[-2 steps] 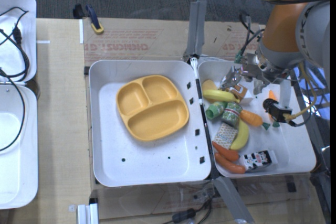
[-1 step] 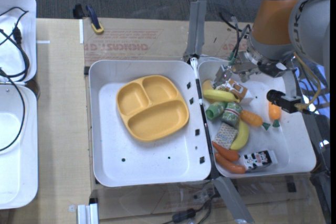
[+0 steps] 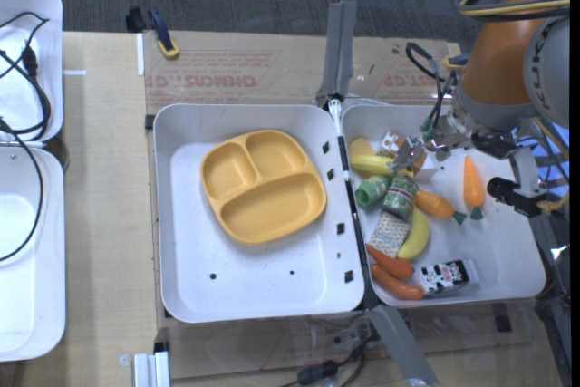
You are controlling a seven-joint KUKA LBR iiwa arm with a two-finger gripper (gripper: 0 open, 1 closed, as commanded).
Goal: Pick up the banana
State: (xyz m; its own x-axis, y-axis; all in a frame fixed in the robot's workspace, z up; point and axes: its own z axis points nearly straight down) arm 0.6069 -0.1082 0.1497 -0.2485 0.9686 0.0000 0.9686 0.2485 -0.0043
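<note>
A yellow divided plate lies in the left bin. Right of that plate, in the right bin, the banana rests among toy foods. Farther right and above it hangs the end effector, its state impossible to tell.

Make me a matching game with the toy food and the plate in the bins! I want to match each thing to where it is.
Things:
1. yellow plate
2. banana
3. carrot
4. tool

Places:
A. right bin, near its right side
B. left bin, alone
C. over the pile at the right bin's top left
D. right bin, curved beside the checkered packet

Pairs: 1-B, 2-D, 3-A, 4-C
</note>
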